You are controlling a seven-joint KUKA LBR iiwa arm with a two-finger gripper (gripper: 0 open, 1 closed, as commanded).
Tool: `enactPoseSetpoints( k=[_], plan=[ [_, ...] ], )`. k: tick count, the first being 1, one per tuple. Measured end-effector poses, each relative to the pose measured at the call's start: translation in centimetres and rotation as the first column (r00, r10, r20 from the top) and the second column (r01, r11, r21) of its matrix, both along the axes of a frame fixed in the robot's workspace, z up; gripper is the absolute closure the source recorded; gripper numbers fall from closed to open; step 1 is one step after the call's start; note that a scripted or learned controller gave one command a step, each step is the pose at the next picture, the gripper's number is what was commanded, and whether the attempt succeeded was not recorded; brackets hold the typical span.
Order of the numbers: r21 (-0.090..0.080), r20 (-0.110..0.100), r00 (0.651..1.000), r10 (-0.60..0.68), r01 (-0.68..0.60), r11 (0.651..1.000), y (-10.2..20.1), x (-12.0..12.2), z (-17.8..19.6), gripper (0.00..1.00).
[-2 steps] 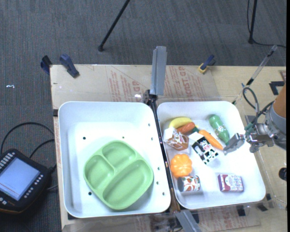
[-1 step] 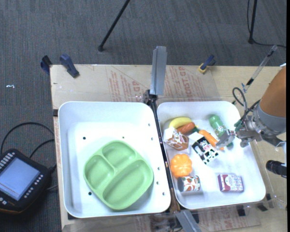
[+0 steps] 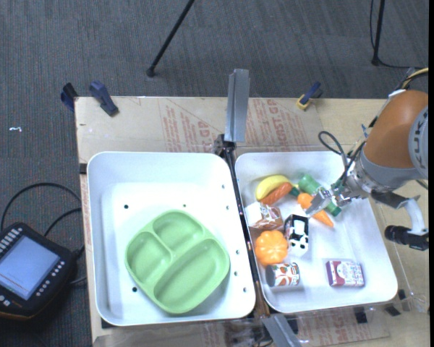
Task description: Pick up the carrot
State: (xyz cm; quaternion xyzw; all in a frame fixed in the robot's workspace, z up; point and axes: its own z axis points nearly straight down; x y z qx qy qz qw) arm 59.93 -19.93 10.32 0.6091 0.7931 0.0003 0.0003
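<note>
Hiding part of the carrot (image 3: 322,217), the gripper (image 3: 325,202) has an unreadable opening.

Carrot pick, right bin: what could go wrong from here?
1. Crowding: the carrot lies against a green item, with a cow toy close by, so the gripper may catch or push a neighbour.
2. The carrot is small and lies at a slant, so it could slip or roll out of a pinch.
3. The gripper hides part of the carrot, so the grasp is hard to confirm.
</note>
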Motion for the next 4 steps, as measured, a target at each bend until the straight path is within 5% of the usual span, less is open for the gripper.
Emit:
enactPoseSetpoints(
  k=[1,2,3,4],
  plan=[
    [0.002,-0.001,0.936,0.352,-0.352,0.936,1.7,-0.8,2.9,0.00],
    [-0.017,0.025,0.906,0.422,-0.421,0.907,1.9,1.9,0.6,0.00],
    [-0.002,0.002,0.767,0.642,-0.642,0.767,1.2,2.5,8.3,0.00],
    [-0.001,0.001,0.825,0.565,-0.565,0.825,5.2,3.6,9.0,0.00]
  ],
)
